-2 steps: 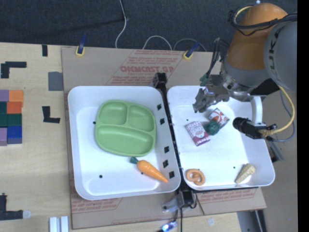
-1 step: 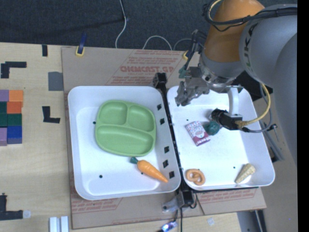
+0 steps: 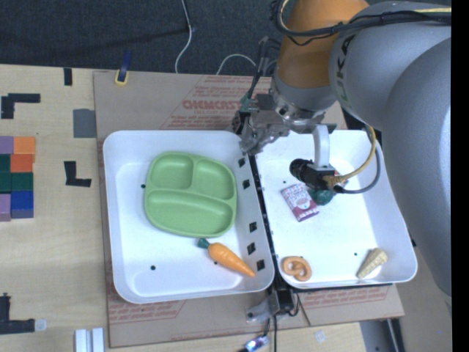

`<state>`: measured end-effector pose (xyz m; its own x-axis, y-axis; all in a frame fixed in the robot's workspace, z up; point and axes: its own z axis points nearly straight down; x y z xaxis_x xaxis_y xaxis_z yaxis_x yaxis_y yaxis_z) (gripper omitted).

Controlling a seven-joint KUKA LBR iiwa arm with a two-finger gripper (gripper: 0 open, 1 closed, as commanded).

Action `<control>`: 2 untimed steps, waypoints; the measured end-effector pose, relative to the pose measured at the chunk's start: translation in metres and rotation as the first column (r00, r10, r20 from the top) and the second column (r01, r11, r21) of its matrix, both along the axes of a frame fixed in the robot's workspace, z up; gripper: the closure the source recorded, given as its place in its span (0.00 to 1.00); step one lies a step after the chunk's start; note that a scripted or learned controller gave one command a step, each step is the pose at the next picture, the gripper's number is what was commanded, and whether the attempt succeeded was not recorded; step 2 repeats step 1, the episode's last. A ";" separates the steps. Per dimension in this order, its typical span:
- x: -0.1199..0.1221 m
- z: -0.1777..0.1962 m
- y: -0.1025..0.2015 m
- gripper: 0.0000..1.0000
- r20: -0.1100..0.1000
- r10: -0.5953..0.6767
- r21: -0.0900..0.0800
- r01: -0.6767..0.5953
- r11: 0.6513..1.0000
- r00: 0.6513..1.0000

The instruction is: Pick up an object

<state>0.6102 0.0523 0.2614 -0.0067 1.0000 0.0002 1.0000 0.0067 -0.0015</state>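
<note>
Gripper low over the far end of the wall shared by the two bins, nothing seen in its grasp.

You will find the gripper at the far rim where the left bin and the right bin meet; you cannot tell whether it is spread or pressed together, as the wrist covers it from above. The candidate objects all lie apart from it. In the left bin a green divided plate lies flat, with a carrot just beside its near edge, towards the near right corner. In the right bin a small pink packet lies near the middle, a brown pretzel sits at the near left corner, and a pale corn-like piece rests against the near right wall.
</note>
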 end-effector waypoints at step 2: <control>0.013 -0.026 0.049 1.00 -0.001 -0.002 -0.001 0.002 1.000 1.000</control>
